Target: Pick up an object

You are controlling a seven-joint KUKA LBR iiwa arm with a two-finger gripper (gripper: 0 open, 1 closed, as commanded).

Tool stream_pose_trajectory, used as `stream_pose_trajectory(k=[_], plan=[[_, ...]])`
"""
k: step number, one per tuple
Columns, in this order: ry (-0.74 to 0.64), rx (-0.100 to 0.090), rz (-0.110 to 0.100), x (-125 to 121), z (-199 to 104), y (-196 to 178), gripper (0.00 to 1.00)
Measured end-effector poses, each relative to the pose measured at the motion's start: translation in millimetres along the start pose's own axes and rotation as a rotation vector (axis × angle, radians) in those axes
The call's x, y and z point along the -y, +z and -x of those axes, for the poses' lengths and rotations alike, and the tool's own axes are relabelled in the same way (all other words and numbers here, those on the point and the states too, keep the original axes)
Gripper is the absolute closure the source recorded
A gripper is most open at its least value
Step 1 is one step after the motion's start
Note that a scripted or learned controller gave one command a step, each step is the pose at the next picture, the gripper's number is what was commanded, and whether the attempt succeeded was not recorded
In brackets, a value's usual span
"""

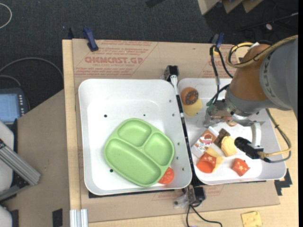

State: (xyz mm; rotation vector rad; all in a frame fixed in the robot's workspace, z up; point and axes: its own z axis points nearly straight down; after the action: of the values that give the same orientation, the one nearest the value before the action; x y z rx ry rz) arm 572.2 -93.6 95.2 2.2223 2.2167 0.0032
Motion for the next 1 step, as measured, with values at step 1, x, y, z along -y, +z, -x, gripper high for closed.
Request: stream_pose_trajectory(k=[1], plan=[[0.0,0.0,-0.001,0.3,0.0,0.6,0.0]])
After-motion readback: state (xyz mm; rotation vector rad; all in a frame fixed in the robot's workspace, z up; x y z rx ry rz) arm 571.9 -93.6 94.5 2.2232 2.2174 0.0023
